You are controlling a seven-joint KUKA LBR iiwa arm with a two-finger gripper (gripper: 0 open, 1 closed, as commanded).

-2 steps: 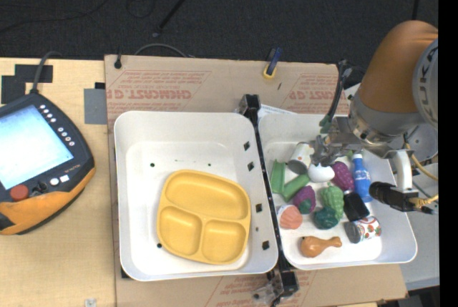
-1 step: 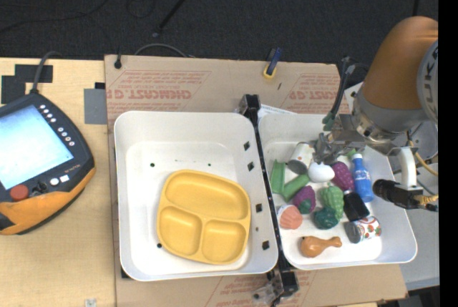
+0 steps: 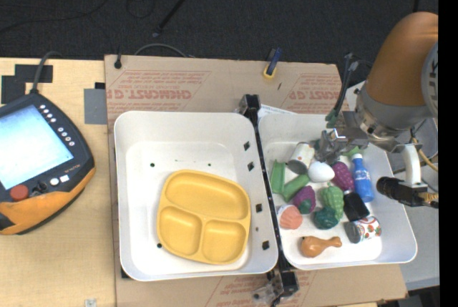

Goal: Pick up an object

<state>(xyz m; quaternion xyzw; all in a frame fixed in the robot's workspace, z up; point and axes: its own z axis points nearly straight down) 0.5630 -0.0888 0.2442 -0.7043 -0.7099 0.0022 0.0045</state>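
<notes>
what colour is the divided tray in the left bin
Yellow: the divided tray, seen in the camera view.

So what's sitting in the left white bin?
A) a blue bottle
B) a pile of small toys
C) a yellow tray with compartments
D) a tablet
C: a yellow divided tray lies in the left bin; the small toys are piled in the right bin.

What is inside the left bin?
A yellow divided tray lies in the left bin, with bare white floor around it. Whatever is beneath the tray is covered.
</notes>
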